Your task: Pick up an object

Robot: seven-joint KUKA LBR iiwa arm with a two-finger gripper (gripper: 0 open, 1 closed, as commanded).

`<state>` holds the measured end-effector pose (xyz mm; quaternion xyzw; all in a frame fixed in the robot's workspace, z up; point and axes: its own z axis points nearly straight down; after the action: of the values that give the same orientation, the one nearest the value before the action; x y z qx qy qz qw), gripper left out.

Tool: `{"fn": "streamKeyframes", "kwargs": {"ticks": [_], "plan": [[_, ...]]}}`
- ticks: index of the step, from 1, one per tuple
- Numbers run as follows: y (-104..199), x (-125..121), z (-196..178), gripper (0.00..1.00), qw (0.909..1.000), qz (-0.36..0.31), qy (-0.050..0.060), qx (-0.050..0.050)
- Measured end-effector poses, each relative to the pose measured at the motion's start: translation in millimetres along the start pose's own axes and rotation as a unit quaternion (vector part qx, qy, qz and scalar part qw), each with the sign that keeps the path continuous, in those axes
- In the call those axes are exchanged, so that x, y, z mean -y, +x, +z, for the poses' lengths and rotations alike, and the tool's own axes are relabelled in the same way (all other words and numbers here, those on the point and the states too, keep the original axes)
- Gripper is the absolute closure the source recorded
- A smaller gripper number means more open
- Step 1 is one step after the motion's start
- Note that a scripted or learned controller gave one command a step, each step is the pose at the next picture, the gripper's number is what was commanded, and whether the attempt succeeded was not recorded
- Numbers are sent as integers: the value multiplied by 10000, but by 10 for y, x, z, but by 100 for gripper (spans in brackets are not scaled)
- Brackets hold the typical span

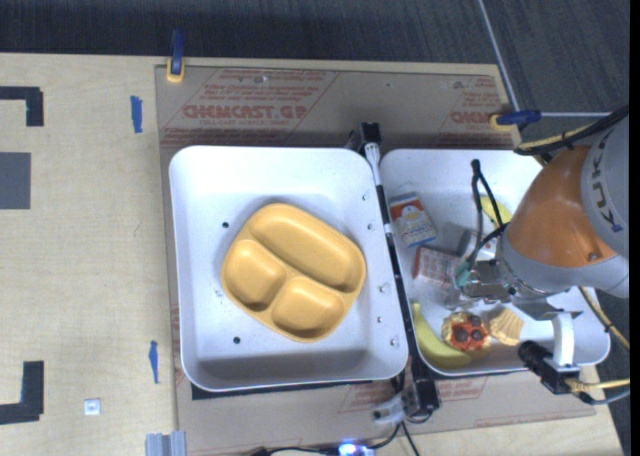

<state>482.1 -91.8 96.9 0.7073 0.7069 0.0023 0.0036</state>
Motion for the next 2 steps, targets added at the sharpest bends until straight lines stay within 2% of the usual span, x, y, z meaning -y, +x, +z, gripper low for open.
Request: {"fn": "streamKeyframes", "kwargs": {"ticks": [1,2], "plan": [[0,1,1,0,10000,3,1,-1],[0,-13,-99,100,10000,2,-18,4]]}}
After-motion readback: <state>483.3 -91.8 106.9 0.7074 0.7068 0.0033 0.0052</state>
